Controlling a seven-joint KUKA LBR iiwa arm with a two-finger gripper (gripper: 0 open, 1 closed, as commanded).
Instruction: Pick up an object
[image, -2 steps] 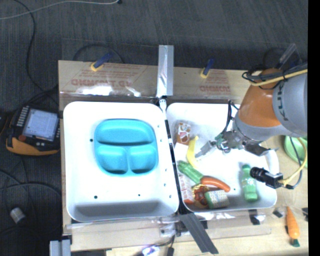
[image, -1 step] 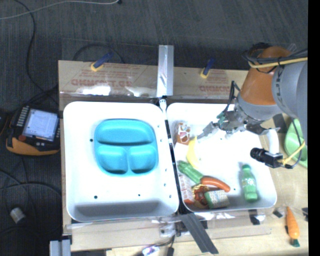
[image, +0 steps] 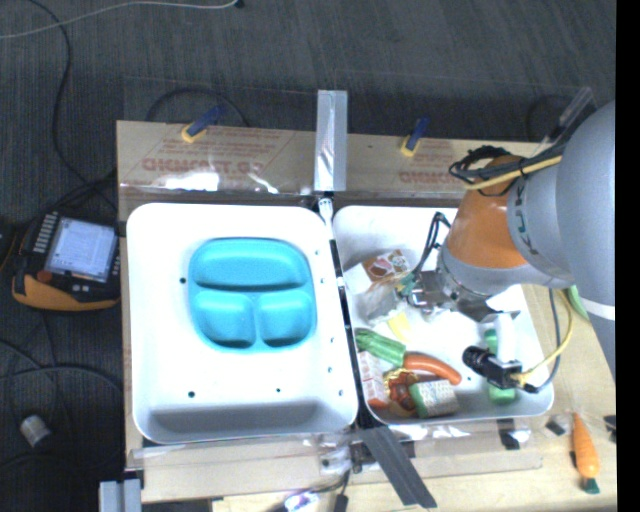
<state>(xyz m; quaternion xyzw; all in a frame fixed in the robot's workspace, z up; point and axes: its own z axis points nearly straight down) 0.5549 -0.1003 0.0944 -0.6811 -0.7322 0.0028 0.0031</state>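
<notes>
The end effector (image: 425, 293), its opening impossible to tell, hangs low in the right bin (image: 535, 400) over the clutter, nothing visibly held; next: settling onto the yellow piece (image: 398, 325) just below-left.

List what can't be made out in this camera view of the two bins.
- Tool: the orange band and wrist overhang it, so whether it is open or shut on anything cannot be told.
- Right bin: the arm covers its far right part.
- Items piled beside the green object and the orange object: too small and overlapped to identify.
- Blue tray in the left bin: fully visible.
</notes>
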